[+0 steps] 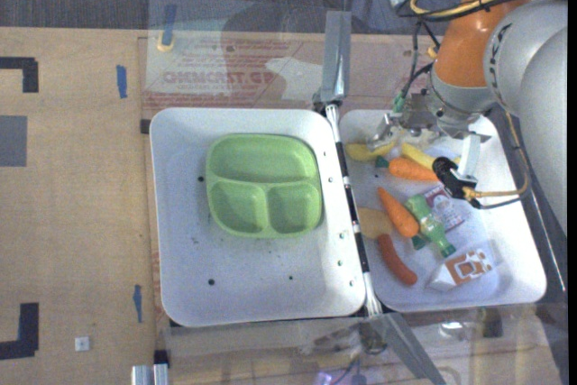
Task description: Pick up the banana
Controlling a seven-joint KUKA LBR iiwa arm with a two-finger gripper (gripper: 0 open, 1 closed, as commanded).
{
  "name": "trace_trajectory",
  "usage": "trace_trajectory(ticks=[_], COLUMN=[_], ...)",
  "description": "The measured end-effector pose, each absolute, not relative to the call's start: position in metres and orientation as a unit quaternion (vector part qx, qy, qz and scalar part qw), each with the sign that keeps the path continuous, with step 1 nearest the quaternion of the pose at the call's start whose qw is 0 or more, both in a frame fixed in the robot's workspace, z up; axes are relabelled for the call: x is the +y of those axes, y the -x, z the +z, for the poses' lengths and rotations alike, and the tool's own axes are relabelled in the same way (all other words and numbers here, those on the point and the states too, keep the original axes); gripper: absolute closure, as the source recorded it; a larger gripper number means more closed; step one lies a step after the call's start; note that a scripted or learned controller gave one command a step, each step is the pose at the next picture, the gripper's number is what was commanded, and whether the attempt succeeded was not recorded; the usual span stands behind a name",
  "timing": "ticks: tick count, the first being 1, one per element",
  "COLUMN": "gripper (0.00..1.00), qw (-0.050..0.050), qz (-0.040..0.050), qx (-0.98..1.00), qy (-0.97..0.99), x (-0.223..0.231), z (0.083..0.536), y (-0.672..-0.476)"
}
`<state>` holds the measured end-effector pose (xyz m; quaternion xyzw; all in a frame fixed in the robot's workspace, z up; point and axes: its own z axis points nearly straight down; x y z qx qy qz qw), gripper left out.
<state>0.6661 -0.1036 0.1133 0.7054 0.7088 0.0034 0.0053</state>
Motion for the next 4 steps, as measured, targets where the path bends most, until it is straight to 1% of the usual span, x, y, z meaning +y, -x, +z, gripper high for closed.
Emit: trace_trajectory(ticks=[1,2,3,4], gripper=[0.00,0.00,1.00,1.00], qw=[0.018,-0.006,-0.002,0.000], qz=[0.0133,-0.0027,-0.0050,-0.0004], qx=[0.703,0.743,0.743,0.764], qy=[-0.710,-0.670,-0.669,-0.645], x=[-0.108,-0.161,-0.163,-0.118], z=[0.103,0.085,0.094,0.190], y=[-0.636,-0.666,-0.667,-0.668])
